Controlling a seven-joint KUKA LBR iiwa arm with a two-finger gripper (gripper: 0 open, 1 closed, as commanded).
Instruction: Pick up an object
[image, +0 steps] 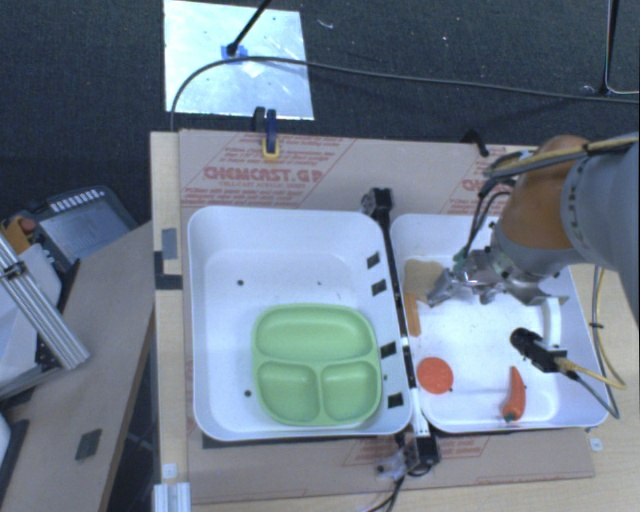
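dark carpet (80, 90), cardboard-topped bench (300, 165), shiny panel (240, 60)

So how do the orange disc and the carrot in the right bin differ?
The orange disc is round, flat and plain orange; the carrot is long, narrow and redder, tapering toward a greenish tip. The disc lies near the divider, the carrot further right. Both rest loose on the right bin floor, apart from the gripper.

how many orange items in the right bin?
2. An orange round piece lies near the bin's front left corner, and a carrot-like piece lies near the front edge, to its right. The arm covers the bin's back part, so more may be hidden.
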